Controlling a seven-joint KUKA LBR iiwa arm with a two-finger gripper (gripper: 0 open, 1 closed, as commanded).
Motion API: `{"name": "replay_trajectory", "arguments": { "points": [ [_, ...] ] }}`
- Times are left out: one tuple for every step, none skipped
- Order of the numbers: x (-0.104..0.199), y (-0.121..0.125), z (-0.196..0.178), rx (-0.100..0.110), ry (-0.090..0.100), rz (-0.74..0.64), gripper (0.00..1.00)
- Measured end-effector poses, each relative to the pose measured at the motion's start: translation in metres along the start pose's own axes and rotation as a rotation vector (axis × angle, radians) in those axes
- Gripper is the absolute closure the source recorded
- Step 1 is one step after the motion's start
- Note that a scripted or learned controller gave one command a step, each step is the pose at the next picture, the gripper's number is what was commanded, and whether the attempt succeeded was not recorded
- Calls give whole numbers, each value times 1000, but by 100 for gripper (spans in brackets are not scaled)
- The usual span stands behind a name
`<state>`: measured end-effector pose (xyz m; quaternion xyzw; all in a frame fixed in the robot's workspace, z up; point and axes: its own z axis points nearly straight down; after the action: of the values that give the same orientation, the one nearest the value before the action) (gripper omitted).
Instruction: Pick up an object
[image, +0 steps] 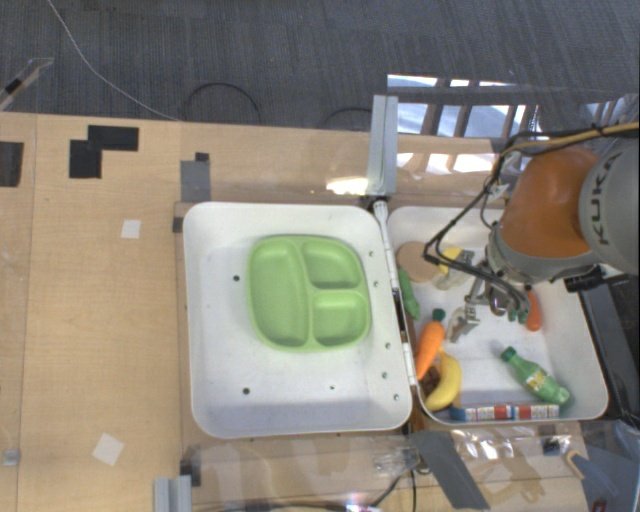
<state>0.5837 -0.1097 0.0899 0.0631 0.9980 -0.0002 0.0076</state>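
Two white bins sit side by side on the bench (90, 330), toward its right edge. There is one green plate, one carrot, one banana, one green bottle, one long box, one green stick, one small orange-red piece and one tan round thing.

The left bin (220, 400) holds the green plate (305, 292) alone. It lies flat at the bin's middle and is split into three compartments.

The right bin (598, 390) holds all the rest. The carrot (429, 347) lies slanted near the bin's left wall, orange with a tapered tip. The banana (446, 384) is yellow and curved, just beside the carrot's lower end, toward the bench's near edge. The long box (497, 411), printed red, white and blue, lies along the wall nearest the bench's near edge. The green bottle (535, 377) lies on its side in the near right corner of the bin, with a yellow label. The green stick (409, 296) lies against the left wall. The tan round thing (413, 258) sits in the far left corner. The orange-red piece (533, 313) lies by the right side, partly under the arm (545, 205).

The hand (468, 320) hangs over the middle of the right bin, near the carrot's thick end. Whether it is spread or pressed together cannot be told.
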Motion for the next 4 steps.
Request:
{"name": "replay_trajectory", "arguments": {
  "points": [
    [44, 16, -2, 6, -7, 97, 0],
    [-20, -39, -11, 2, 3, 197, 0],
    [-15, 17, 1, -1, 1, 217, 0],
    [36, 12, -1, -1, -2, 336, 0]
  ]
}}
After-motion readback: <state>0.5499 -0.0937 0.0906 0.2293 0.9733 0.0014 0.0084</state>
